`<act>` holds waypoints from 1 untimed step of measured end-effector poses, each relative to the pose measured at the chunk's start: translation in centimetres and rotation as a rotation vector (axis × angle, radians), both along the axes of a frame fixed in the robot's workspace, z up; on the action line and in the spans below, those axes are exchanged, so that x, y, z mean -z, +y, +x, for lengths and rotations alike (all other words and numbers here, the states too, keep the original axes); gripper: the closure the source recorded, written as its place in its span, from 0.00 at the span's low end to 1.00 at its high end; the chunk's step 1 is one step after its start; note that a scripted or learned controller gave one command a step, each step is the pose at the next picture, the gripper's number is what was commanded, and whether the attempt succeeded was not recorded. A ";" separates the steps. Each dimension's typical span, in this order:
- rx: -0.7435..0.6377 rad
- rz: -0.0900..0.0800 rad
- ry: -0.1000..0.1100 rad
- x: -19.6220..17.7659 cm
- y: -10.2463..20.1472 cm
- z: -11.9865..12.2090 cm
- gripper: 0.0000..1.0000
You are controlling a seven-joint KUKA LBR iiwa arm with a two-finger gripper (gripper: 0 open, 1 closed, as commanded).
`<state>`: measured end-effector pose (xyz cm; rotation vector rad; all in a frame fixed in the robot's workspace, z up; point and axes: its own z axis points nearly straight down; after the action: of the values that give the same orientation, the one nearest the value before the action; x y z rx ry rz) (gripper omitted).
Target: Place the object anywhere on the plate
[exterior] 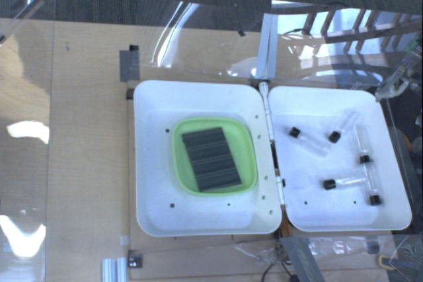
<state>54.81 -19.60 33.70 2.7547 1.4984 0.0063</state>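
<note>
Camera view, looking down on both bins. Left bin: a green plate at centre, with a dark grey ridged block lying flat on it, wholly inside the rim, long axis slightly tilted. Right bin: several clear vials with black caps, scattered and apart from one another. At the upper right edge of the frame, a grey part of the arm lies over the right bin's far corner; the gripper's state cannot be told.
</note>
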 end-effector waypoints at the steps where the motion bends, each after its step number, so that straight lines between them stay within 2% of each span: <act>1: 0.105 0.001 0.000 -0.5 0.5 -2.0 0.00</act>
<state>52.80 -19.07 34.19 2.8303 1.3516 0.0065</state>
